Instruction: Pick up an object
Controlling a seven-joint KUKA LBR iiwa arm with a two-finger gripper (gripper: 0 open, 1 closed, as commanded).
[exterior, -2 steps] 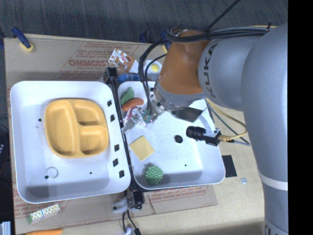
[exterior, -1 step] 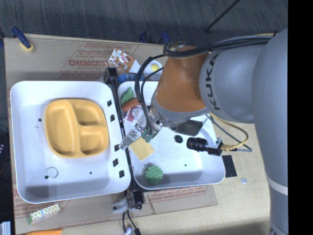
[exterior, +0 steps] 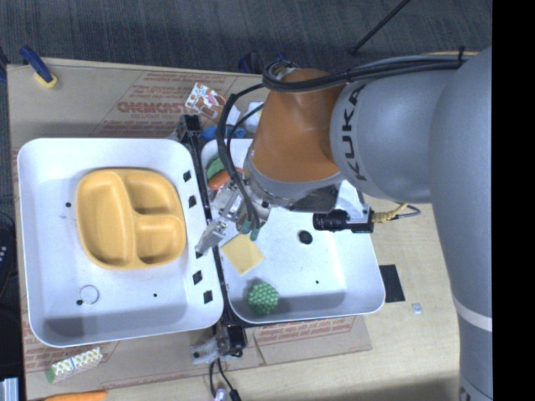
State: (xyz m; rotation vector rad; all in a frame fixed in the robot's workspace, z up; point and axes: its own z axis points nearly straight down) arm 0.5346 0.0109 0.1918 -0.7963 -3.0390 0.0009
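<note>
My arm [exterior: 334,132] reaches in from the right over the right bin [exterior: 351,282]. My claw [exterior: 224,228] hangs low at that bin's left edge, just above a pale yellow block [exterior: 244,256]; whether it is grasping anything, I cannot tell. A green ball [exterior: 263,296] lies nearby. The left bin [exterior: 42,249] holds a yellow divided tray [exterior: 131,218].

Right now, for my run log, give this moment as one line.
arm: over right bin | gripper: low near yellow block | green ball: loose | left bin: yellow tray
</note>
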